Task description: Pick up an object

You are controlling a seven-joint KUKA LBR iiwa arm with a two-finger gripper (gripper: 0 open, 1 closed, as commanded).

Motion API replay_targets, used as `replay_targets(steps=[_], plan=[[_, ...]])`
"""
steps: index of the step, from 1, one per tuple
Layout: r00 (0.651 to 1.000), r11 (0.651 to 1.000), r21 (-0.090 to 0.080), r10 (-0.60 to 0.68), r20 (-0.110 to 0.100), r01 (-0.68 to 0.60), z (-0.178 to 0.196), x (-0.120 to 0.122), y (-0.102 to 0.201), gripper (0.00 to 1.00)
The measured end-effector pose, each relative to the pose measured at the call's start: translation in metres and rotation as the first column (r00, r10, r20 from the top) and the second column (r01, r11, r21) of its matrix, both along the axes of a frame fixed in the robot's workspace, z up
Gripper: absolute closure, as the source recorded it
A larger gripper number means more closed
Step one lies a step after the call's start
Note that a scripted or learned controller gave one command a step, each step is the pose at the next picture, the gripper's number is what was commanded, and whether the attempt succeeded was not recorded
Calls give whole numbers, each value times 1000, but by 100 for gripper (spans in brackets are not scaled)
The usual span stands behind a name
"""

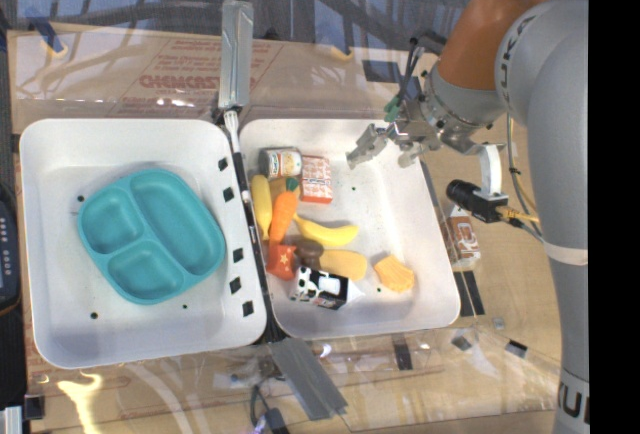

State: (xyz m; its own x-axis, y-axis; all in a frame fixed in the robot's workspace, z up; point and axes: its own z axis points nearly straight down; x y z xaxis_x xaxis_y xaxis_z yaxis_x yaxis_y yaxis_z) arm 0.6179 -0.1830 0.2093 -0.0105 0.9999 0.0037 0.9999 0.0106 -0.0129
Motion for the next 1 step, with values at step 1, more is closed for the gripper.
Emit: replay_targets(steps=[1], plan=[[988, 988, -1, 153, 10, -153, -118, -102, 39, 0]])
